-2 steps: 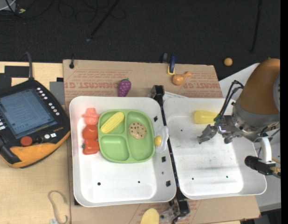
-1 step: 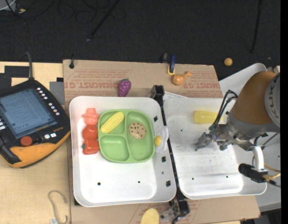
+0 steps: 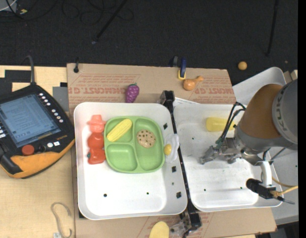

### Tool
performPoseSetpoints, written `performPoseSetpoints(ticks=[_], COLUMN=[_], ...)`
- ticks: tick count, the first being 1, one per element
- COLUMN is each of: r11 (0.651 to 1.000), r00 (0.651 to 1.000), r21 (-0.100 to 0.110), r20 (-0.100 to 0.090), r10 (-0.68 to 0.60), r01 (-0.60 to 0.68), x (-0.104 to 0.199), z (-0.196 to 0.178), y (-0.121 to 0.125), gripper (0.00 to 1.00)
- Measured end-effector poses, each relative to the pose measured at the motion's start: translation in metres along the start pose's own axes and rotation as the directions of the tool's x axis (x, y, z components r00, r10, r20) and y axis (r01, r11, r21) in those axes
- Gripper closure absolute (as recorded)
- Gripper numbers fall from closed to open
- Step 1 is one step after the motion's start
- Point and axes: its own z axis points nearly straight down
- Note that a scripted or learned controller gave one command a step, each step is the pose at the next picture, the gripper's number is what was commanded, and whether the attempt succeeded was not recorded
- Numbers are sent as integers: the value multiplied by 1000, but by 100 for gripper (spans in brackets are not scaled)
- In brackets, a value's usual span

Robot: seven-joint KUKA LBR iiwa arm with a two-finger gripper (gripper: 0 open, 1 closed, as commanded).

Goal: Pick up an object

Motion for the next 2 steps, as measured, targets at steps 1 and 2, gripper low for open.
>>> performPoseSetpoints(ticks=[1, 2], r11=[1000, 1000], r00=[1000, 1000], r21=[-1, -5], r20=[0, 2], r10=[7, 8], r01=[-7, -8], x=[-2, -5], z=[-12, -65], y=[0, -11], gripper=[100, 100])
